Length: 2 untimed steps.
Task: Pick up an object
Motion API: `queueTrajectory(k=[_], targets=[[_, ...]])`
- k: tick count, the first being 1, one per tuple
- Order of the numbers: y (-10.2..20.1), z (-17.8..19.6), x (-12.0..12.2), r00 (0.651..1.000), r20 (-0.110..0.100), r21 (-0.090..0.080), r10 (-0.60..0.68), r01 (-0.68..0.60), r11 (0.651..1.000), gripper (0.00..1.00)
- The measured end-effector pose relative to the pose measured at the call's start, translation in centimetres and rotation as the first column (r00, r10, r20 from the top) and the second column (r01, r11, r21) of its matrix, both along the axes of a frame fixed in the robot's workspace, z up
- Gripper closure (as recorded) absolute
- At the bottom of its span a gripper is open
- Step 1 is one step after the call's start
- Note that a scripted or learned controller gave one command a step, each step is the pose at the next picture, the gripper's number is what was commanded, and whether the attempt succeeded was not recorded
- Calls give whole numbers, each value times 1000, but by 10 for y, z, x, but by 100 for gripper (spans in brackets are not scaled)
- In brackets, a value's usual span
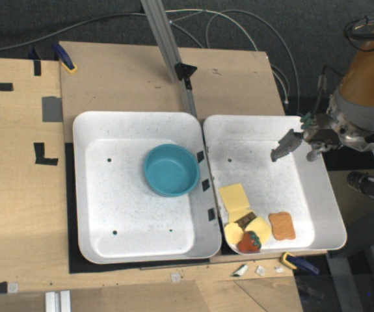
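The gripper hovered over the right bin's upper right area, its fingers spread apart and grasping nothing. The yellow sponge lay well below and left of them, near the orange block.

Gripper hovering over right bin (jaws parted, nothing between); yellow block, orange piece below-left of jaws.

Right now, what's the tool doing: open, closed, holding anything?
Tool: above the upper right part of the right bin, nothing visibly held; open or closed cannot be told from this view.
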<state>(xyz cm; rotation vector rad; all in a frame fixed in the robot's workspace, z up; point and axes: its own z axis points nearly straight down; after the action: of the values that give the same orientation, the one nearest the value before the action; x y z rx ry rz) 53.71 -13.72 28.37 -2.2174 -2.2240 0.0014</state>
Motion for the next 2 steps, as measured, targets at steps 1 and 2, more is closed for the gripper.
queueTrajectory(k=[1, 2], targets=[[0, 0, 0, 1000, 0, 0, 0, 0, 1000, 0], [-3, -44, -1, 1000, -4, 0, -2, 2, 1000, 0]])
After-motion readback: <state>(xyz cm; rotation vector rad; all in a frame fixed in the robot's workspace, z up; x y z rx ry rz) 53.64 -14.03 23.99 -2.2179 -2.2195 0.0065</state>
